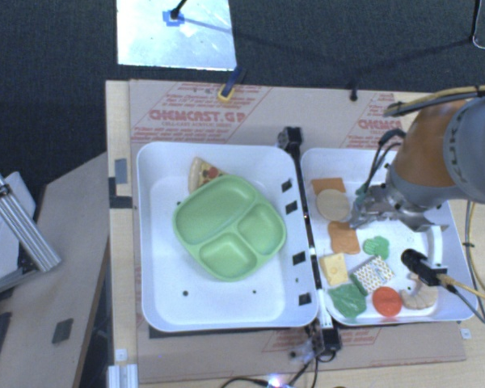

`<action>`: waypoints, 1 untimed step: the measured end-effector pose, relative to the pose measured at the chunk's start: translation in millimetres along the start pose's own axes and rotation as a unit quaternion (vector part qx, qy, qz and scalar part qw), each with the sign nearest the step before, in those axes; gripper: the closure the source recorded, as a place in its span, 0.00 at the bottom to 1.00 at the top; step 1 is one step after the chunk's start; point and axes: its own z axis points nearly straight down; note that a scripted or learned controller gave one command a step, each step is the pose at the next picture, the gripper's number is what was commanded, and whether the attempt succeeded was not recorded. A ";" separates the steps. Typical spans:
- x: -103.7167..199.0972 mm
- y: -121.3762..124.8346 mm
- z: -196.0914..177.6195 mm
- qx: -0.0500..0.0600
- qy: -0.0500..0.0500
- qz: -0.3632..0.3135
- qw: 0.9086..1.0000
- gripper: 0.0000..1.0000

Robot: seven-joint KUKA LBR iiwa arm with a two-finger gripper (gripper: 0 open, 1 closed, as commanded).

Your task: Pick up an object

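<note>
Several small food pieces crowd the right bin [449, 217], where the gripper [360, 211] hangs over an orange slab [343, 238] beside a beige disc [334, 207]; its opening cannot be told. Such crowding risks a closure that nudges neighbours or catches nothing.

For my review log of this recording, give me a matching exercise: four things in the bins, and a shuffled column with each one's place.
Things:
1. green divided plate
2. pizza slice
3. red round piece
4. yellow cheese piece

Places:
A. near edge of the right bin, beside the dark green leaf
B. middle of the left bin
C. right bin, close to the divider between the bins
D. partly tucked under the plate's far rim

Pairs: 1-B, 2-D, 3-A, 4-C
</note>
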 end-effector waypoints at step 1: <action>-9.1 4.7 -56.6 0.002 0.000 -0.001 1.000 1.00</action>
